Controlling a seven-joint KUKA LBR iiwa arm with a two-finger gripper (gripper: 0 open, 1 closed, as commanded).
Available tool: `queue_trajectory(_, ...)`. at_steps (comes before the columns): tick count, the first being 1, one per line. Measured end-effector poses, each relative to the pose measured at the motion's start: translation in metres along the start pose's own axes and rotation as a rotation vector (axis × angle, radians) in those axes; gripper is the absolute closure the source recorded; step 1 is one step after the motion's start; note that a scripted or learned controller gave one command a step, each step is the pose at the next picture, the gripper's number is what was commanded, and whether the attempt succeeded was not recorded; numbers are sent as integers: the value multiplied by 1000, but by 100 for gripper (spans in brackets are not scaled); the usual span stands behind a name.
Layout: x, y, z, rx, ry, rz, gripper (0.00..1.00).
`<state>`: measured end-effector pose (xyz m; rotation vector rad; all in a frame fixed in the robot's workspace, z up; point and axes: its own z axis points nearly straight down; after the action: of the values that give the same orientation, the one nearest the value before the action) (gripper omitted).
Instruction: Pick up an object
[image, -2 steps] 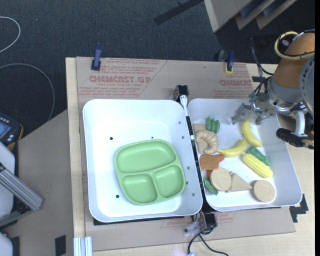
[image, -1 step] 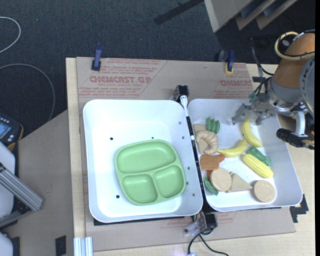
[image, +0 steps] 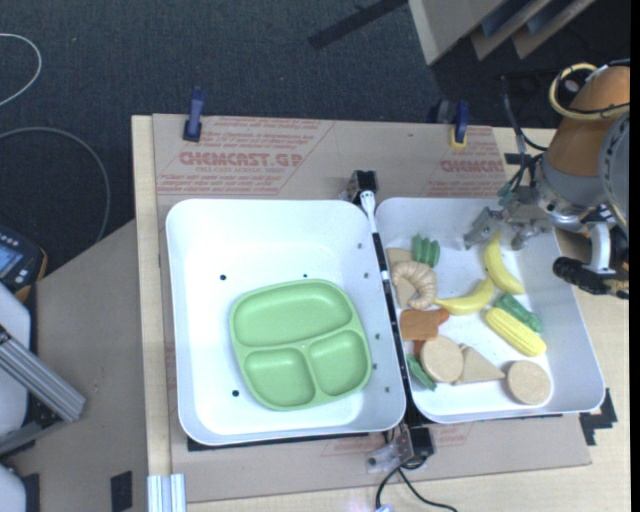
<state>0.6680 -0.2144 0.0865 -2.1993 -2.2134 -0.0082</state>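
1. the step in hand is judged to be the approach: the gripper (image: 503, 226) is seen above the far part of the right bin (image: 585, 345), near its far right corner, and nothing is seen between its fingers.
2. the fingers are seen spread fairly wide, pointing down toward the bin floor; no object is held.
3. the objects to choose from are gathered in the right bin: a banana (image: 480, 280) lies just below the gripper, curving from the far right part toward the middle; a green pepper-like piece (image: 426, 249) sits near the far left corner; a croissant (image: 415, 281) rests along the left edge; an ear of corn (image: 515, 330) lies toward the right edge.
4. nearer the front edge, an orange-red piece (image: 420, 323), two round tan slices (image: 441, 359) and a tan wedge between them are packed close together, some touching.
5. the left bin (image: 190, 300) carries a green divided plate (image: 298, 342), well apart from the gripper.
6. the banana's upper end is judged the nearest target, since it lies just beside the fingertips.
7. the next move is judged to call for a descent with the fingers set across the banana's narrow width, then a closing and a lift.
8. a slip is judged possible, as the banana is curved and smooth, and its lower end touches the croissant's neighbours.
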Motion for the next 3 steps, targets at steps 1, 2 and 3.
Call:
queue_trajectory(1, 200, 2, -101, -24, -11, -10, 0)
queue_trajectory(2, 218, -72, -93, -5, -17, 5, 0)
queue_trajectory(3, 264, -147, -113, -5, -16, 2, 0)
